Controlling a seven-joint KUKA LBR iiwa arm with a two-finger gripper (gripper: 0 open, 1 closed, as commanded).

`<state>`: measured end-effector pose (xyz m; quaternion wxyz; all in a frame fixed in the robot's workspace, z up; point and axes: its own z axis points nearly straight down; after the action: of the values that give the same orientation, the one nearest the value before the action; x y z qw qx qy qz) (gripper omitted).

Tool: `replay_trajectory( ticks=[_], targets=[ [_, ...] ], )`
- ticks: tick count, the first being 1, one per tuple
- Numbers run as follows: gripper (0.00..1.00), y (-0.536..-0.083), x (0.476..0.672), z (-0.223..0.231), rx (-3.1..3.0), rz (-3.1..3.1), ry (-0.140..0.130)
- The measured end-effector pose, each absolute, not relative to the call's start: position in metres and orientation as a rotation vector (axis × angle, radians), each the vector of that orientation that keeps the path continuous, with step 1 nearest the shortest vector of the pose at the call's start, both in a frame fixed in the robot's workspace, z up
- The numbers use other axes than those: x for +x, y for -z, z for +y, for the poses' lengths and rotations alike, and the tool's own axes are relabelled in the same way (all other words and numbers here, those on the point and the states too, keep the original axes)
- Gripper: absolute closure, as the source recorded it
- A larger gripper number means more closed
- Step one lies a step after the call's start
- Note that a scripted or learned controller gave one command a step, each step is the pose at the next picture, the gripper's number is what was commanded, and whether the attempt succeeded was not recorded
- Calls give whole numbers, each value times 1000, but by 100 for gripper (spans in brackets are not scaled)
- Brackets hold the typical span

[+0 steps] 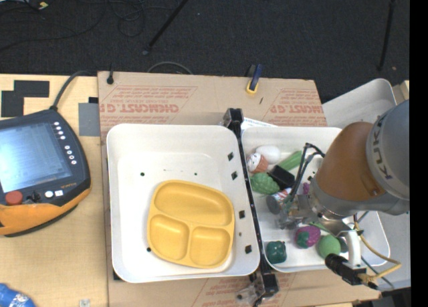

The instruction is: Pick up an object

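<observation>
Camera view: the arm hangs low over the right bin, its wrist covering much of the pile there.
Gripper: down among the toys; whether it is wide, narrow or holding anything I cannot tell, as the wrist and cables hide it.
Nearest object: a purple toy, just beside the gripper, toward the bin's near wall.
Other objects: a green ball next to the purple toy; a dark green block at the bin's near left corner; a leafy green toy further up.
Left bin: holds a yellow divided plate, well apart from the gripper.
Doing it well: I judge it best to settle on one toy, centre over it, and close squarely before lifting, since the crowded pile invites a glancing grip.
</observation>
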<state>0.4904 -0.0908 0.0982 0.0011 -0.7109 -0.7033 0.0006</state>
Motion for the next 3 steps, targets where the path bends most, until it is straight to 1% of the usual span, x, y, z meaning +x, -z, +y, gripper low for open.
replay_trajectory(
  ticks=[1,2,3],
  targets=[
    [100,-192,489,-1,-2213,-2231,9],
    [100,-279,476,13,-2221,-2225,8],
    [100,-378,477,56,-2219,-2229,13]
  ],
)
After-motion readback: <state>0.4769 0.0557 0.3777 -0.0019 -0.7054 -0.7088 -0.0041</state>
